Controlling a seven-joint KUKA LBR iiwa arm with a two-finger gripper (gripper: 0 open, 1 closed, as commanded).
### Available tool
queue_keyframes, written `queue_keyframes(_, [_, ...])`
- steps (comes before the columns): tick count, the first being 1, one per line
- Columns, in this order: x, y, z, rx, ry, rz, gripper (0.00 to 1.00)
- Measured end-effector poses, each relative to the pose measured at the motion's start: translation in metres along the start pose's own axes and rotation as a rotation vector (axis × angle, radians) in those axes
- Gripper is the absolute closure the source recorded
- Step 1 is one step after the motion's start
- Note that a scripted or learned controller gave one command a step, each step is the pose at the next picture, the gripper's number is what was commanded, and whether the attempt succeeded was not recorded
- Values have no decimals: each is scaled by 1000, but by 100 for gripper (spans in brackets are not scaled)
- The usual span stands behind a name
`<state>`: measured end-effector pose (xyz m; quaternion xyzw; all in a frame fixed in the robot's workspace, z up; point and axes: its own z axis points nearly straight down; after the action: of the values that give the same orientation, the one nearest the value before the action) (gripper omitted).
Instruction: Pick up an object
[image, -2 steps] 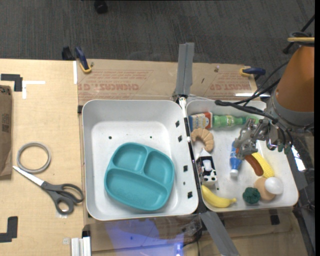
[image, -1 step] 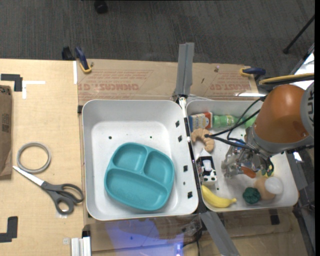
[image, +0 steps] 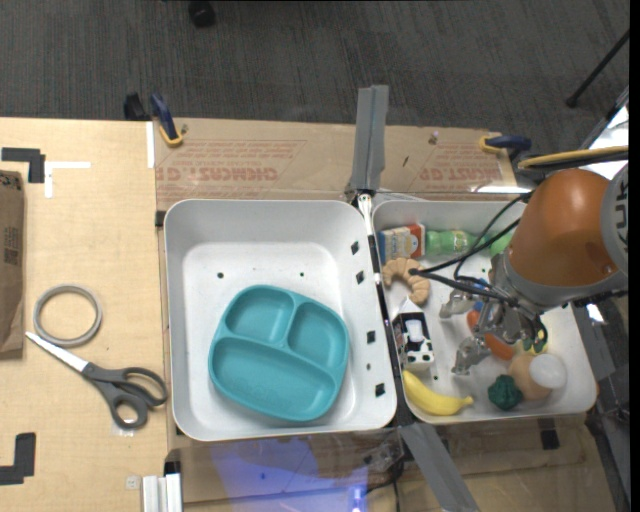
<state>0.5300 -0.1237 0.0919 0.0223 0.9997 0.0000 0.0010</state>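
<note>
My gripper hangs low inside the right bin, under the arm's orange band. Right beside it lies a small red-orange piece; whether the gripper touches it is unclear. Around it are a banana at the front, a black-and-white toy, a croissant, a small carton, a green bottle, a green broccoli piece and a white ball. The arm hides the bin's right part.
The left bin holds a teal divided plate. On the bench to the left lie scissors and a roll of tape. A grey post stands behind the wall between the bins.
</note>
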Motion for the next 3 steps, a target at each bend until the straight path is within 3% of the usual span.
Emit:
queue_keyframes(1, [51,-28,0,0,1,15,0])
queue_keyframes(2, [-37,-32,-1,1,-2,327,0])
queue_keyframes(3, [-38,-32,-10,1,-7,324,100])
